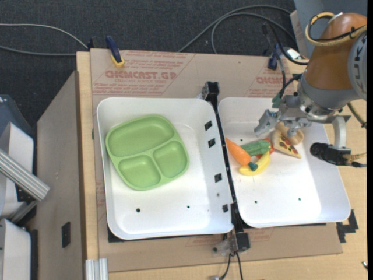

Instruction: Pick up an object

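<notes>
Our gripper [278,123] hovered over the pizza slice [288,146]; we couldn't tell the jaws' state; nothing lifted yet.

Jaws [278,123] above toy food [252,154], perhaps.

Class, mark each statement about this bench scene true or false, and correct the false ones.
1. The green tray lies in the left bin. True.
2. The carrot lies in the left bin. False: it lies in the right bin.
3. The tray has three compartments. True.
4. The banana rests on the tray. False: it lies on the right bin's floor, beside the carrot.
5. The pincer is above the right bin. True.
</notes>
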